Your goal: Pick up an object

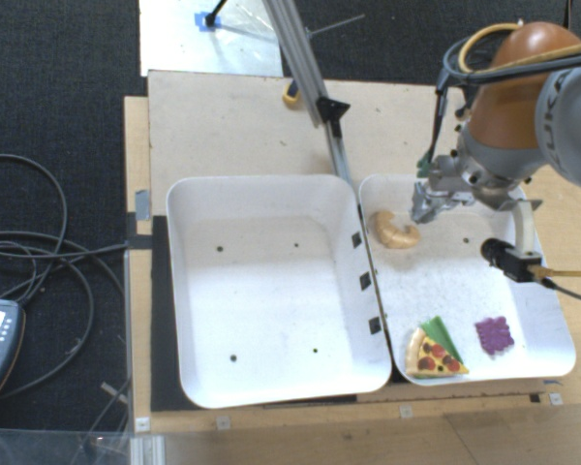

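The gripper (424, 208) hangs just beside the croissant (393, 231) near the right bin's (552, 356) back-left corner; finger spread perhaps indiscernible.

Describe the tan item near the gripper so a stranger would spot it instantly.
Look in the right bin, at its far left end beside the divider. The croissant lies there, just left of the gripper. It is tan and curved, unlike the pizza slice and purple grapes.

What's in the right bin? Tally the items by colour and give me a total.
Tan: 1, the croissant, just beside the pincer
Purple: 1, the grape bunch
Multicoloured (yellow, red, green): 1, the pizza slice
Total: 3
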